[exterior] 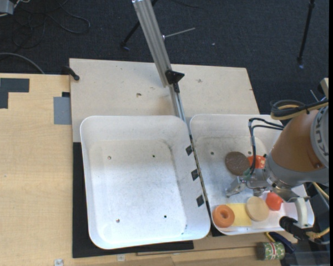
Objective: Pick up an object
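Jaws [241,184] spread open, low beside brown disc [236,162], holding nothing.

Two shallow white bins sit side by side on the tabletop [28,165]. The left bin [136,182] takes the middle of the frame. The right bin [211,132] is at the lower right, and the arm [299,146] reaches over it from the right edge. The gripper [244,184] is low inside this bin, just below a brown round disc [236,162]. A small orange-red piece [259,161] is beside the disc. Along the bottom wall of the bin lie an orange ring [223,216], a yellow flat piece [240,215], a beige round object [257,208] and a red ball [274,201], close together. A grey metal rail [155,43] goes up toward the top of the frame.
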Action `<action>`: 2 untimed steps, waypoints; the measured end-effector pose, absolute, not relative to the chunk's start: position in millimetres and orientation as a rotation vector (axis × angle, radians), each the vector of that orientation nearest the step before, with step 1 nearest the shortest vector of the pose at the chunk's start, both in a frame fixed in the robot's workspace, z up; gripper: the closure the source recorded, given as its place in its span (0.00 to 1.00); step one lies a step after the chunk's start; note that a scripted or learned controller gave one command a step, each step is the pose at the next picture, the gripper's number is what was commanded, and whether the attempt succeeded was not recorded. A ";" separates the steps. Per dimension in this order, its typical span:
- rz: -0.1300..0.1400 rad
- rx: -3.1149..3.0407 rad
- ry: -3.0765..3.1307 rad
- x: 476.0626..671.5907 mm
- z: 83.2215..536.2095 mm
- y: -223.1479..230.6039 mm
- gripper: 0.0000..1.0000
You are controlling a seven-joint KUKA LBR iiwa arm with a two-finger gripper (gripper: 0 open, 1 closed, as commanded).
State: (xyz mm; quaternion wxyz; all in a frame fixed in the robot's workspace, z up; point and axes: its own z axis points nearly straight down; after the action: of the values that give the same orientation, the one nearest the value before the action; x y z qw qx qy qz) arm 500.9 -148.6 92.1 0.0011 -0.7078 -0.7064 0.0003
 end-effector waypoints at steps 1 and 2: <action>0.001 -2.226 -2.210 500.2 102.0 -149.4 1.00; -0.001 -2.222 -2.221 504.3 145.8 -155.2 1.00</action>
State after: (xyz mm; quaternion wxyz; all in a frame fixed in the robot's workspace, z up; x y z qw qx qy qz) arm 504.3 -155.2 145.8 -0.0002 -0.7073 -0.7069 -0.0002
